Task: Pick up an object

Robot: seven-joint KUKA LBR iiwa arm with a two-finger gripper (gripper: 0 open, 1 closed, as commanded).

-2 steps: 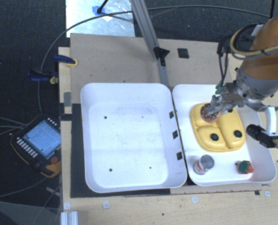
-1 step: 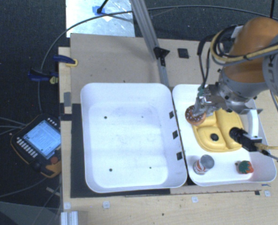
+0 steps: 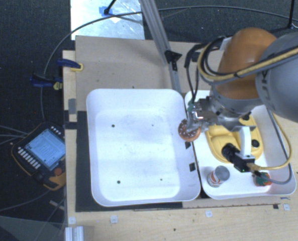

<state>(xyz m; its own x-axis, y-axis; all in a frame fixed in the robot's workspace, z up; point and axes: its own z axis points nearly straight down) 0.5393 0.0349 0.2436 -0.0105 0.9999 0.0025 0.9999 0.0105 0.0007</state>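
Note:
My gripper [image 3: 191, 122] hangs over the seam between the two white bins, reaching in from the right. A small brown round object [image 3: 187, 130] sits between its fingertips, just above the right rim of the left bin [image 3: 138, 97]. The fingers are shut on it. In the right bin [image 3: 284, 185], partly under the wrist, lies a yellow object [image 3: 220, 138]. A small grey round piece [image 3: 219, 174] rests near that bin's front. A tiny green and orange piece [image 3: 262, 180] lies towards its front right corner.
A slanted metal pole [image 3: 156, 29] rises behind the bins. Blue clamps [image 3: 44, 80] grip the bench's left edge, and a teach pendant [image 3: 40, 152] lies on the floor to the left. Yellow cables loop over the arm's orange band [image 3: 244, 54].

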